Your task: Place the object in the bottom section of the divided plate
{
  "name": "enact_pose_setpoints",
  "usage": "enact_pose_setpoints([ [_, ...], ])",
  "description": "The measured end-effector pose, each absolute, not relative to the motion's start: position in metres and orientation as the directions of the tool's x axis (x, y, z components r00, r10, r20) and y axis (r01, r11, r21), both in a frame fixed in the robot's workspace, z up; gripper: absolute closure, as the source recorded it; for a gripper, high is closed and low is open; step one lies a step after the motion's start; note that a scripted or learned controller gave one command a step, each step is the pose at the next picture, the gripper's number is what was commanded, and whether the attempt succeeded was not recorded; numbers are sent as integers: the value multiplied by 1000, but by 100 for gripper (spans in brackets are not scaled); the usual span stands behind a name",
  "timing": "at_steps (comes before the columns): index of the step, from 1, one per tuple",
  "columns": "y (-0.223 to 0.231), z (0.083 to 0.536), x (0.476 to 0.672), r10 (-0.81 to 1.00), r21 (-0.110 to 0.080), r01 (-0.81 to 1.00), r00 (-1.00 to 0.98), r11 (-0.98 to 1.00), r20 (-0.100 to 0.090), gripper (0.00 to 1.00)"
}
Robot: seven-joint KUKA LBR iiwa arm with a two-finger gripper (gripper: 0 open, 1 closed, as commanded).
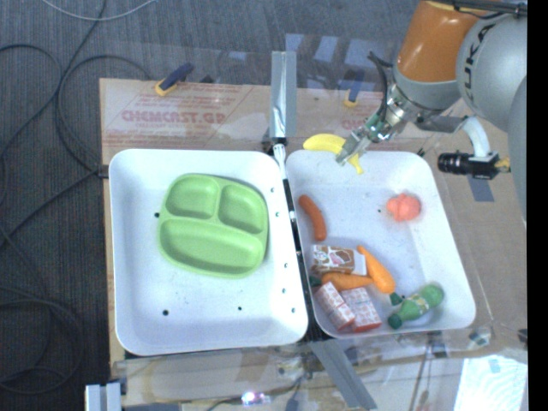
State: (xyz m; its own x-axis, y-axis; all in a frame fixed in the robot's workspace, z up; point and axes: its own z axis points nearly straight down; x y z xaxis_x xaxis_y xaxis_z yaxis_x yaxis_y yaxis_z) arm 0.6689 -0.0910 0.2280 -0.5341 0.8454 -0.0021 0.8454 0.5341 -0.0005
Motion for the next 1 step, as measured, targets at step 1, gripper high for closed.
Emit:
enact_pose_setpoints([
  [1, -9, 182, 632, 919, -3, 919, -395, 395, 2, 100],
])
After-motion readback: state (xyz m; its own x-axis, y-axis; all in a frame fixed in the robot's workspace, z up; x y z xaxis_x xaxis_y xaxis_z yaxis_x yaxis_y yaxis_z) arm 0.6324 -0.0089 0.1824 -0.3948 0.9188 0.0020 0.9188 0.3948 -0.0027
